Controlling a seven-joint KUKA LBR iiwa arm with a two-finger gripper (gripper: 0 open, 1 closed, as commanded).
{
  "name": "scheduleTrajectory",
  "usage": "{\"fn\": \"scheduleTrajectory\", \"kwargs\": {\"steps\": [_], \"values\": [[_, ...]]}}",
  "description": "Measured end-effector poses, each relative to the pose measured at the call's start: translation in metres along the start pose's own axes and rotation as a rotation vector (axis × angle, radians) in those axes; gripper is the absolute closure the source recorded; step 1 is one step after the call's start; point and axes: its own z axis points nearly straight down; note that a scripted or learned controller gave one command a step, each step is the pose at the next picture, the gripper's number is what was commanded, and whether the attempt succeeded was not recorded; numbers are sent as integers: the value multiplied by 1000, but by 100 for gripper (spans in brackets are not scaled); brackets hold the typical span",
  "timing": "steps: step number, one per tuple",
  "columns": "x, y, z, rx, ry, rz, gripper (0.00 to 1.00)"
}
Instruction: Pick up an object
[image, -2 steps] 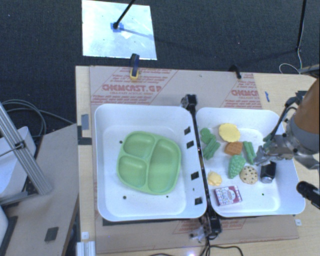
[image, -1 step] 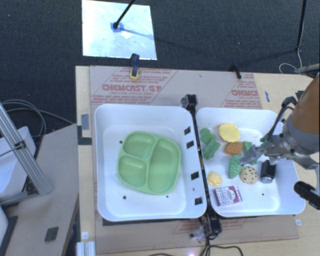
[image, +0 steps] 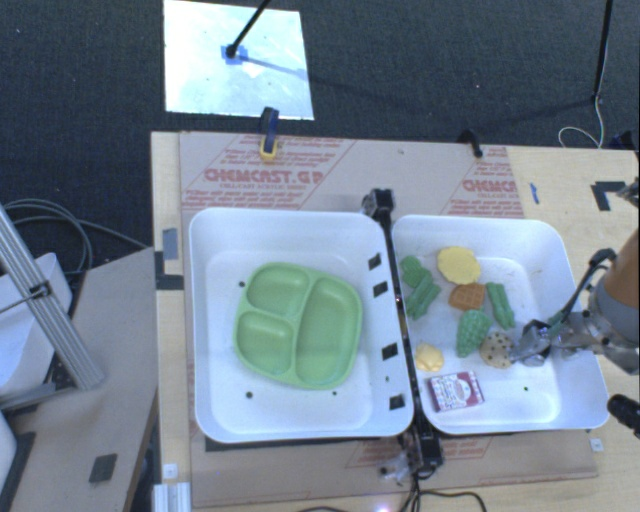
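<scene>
The right bin (image: 540, 240) holds several toy foods: a yellow round piece (image: 458, 264), a brown waffle (image: 466, 296), green vegetable pieces (image: 420, 286) (image: 474, 330) (image: 499, 303), a tan cookie (image: 494, 349), a small yellow piece (image: 430, 357) and a red-and-white packet (image: 456, 391). My gripper (image: 530, 345) reaches in from the right, low in the right bin, just right of the cookie. Nothing shows between its tips.
The left bin (image: 215, 240) holds a green divided plate (image: 298, 324). A black divider with clips (image: 390, 300) runs between the bins. A grey frame (image: 40, 300) stands left of the bench. Cables hang at the right edge.
</scene>
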Motion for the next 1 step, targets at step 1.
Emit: {"fn": "scheduleTrajectory", "kwargs": {"steps": [1], "values": [[41,0,-148,-18,-1,-16,0]]}}
